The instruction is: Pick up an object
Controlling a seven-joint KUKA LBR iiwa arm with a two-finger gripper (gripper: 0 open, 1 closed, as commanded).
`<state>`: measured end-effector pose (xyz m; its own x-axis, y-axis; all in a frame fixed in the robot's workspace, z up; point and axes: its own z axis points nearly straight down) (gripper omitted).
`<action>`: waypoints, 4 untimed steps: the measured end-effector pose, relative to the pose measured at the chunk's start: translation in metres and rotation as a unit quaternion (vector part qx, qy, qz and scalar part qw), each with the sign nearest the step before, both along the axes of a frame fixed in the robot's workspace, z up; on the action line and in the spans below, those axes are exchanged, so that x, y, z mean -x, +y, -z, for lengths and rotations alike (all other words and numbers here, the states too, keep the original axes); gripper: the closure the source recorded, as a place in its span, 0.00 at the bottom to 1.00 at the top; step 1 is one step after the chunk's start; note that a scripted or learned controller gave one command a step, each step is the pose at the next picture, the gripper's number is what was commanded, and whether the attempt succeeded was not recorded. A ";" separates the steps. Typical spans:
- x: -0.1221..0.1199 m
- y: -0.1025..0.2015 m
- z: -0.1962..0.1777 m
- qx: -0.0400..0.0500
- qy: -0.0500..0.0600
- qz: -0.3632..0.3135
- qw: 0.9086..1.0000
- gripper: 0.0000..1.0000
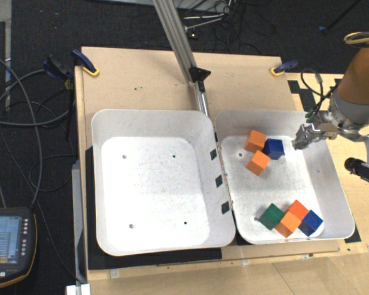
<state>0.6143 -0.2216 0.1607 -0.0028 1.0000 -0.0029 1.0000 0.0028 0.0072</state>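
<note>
In the right bin lie several small blocks. An orange block, a blue block and a second orange block cluster near the bin's far side. A green block, two orange blocks and a blue block sit together at the near edge. My gripper hangs over the far right part of this bin, just right of the blue block. Nothing shows between its fingers.
The left bin sits beside the right one on the wooden bench. A slanted metal pole runs from the top down to the gap between the bins. Clamps hold the board's far corners. A pendant lies at the lower left.
</note>
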 end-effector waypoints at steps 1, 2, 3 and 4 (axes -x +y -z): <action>-0.008 0.008 -0.052 0.000 0.000 -0.001 1.000 1.00; -0.010 0.008 -0.106 0.000 -0.001 0.000 1.000 1.00; -0.010 0.053 -0.096 -0.002 0.004 -0.002 1.000 1.00; -0.021 0.109 -0.087 -0.002 0.004 -0.002 1.000 1.00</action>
